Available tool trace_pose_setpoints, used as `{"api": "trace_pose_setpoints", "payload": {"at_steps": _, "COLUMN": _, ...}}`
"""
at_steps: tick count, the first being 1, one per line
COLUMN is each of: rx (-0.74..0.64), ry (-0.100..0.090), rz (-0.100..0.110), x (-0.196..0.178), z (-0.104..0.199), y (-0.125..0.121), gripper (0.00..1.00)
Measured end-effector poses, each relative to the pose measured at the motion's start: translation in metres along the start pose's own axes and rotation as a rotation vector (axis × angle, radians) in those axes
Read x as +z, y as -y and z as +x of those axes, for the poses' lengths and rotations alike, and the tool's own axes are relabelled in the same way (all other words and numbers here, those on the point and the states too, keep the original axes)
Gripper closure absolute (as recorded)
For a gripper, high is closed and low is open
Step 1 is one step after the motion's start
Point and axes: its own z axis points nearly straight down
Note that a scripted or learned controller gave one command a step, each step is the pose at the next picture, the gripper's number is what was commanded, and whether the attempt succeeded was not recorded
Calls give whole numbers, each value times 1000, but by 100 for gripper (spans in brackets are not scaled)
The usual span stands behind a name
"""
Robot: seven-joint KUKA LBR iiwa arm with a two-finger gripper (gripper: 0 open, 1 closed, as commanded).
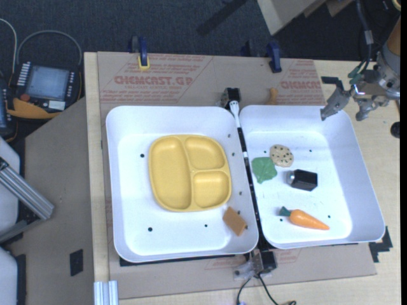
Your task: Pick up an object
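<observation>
The jaws (348, 104) hang apart and empty over the far right corner of the right bin (356, 170) — well clear of what lies in it. Down there sit a speckled cookie (280, 155), a green piece (263, 169) touching its left side, a black block (303, 180) and a toy carrot (306, 219). The left bin (127, 189) holds a yellow divided plate (189, 171) and a small brown piece (234, 221) — all resting on the worktop (210, 75).

Right bin (356, 164) holds four loose items: round speckled cookie (280, 155) near centre, green leafy piece (263, 169) just beside it to the lower left, black block (303, 180) lying flat to the cookie's lower right, orange carrot (304, 218) with green top lying on its side near the front wall.
</observation>
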Motion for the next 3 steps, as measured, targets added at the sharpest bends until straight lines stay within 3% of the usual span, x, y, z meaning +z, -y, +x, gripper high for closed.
{"api": "trace_pose_setpoints", "payload": {"at_steps": 1, "rx": -3, "ry": 3, "rz": -13, "x": -7, "z": 1, "y": -2, "gripper": 0}}
{"api": "trace_pose_setpoints", "payload": {"at_steps": 3, "rx": -2, "ry": 1, "rz": -6, "x": 104, "z": -6, "y": -13, "gripper": 0}}
